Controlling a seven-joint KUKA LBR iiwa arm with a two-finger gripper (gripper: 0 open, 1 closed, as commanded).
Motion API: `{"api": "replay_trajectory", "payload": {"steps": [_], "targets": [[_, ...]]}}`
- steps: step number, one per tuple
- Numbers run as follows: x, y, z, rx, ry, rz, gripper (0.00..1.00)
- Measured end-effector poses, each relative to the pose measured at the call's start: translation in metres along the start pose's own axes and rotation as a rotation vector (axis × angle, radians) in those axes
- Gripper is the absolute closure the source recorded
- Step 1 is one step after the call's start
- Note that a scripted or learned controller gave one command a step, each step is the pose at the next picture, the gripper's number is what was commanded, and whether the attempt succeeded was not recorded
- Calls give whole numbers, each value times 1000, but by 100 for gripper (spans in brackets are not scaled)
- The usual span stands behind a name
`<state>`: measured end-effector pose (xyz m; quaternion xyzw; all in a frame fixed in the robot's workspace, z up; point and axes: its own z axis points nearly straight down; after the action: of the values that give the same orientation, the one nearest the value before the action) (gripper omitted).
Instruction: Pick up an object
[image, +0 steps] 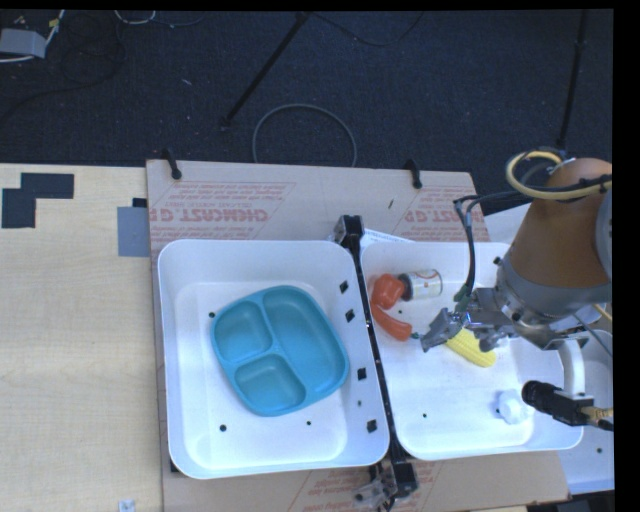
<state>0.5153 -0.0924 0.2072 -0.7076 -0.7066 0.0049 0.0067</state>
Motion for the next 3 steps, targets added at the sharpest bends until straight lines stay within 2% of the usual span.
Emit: {"api": "replay_trajectory", "payload": {"steps": [1,2,3], "targets": [[0,3,-6,-12,-1,-2,0],[6,-6,52,-7,0,-2,0],[-1,-1,104,-8,-1,-1,0]]}}
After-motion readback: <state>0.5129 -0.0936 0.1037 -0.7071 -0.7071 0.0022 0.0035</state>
